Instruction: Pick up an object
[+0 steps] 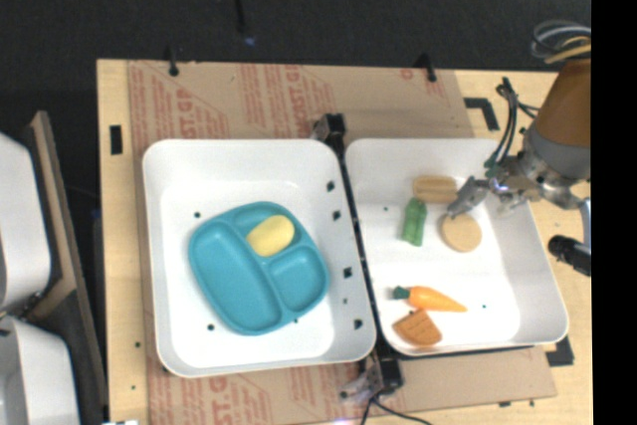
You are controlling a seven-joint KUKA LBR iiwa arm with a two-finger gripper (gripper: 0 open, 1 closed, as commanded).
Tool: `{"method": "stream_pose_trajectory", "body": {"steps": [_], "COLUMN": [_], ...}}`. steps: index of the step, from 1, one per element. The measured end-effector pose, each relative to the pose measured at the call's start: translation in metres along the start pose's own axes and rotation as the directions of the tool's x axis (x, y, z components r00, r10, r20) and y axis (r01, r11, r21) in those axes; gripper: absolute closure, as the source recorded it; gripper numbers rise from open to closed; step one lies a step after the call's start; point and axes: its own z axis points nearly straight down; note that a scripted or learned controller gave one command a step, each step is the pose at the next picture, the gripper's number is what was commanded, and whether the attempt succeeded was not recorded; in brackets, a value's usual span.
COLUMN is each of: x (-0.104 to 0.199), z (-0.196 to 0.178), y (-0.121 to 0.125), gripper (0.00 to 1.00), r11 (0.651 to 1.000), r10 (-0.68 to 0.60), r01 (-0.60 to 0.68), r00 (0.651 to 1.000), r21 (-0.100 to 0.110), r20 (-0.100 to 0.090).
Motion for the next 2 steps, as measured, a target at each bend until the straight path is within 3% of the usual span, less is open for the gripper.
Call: {"method": "stream_pose_trajectory", "body": {"steps": [1,2], "x": [0.026,0.079], "z": [0.064,0.062], "y": [0.047,0.090], "gripper": [0.00,0.00], "r11": [1.000,1.000], "r10": [-0.001,-0.003], "r01": [0.001,0.003], "r00": [1.000,1.000], "r21": [-0.007,-0.008], "r20": [0.002,0.003]}}
